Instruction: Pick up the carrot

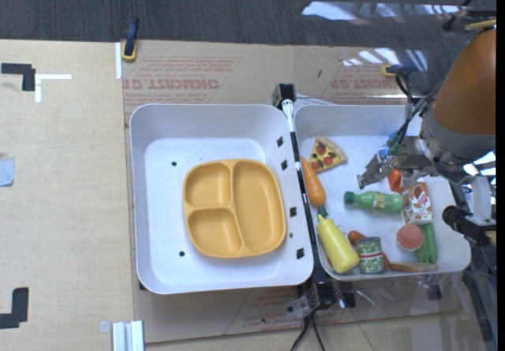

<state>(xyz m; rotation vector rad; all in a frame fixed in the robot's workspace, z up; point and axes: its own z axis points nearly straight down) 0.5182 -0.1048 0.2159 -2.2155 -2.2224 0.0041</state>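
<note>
The slim orange toy carrot [313, 184] leans against the right white bin's [359, 125] 9 o'clock wall, while the metal 2-finger gripper [381, 171] hovers toward 3 o'clock, its grip state impossible to tell.

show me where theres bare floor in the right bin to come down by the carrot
Bare floor lies between the pizza slice and the green bottle, just right of the carrot. The right bin's far strip is bare too. Its near edge is crowded: mustard bottle, can.
</note>
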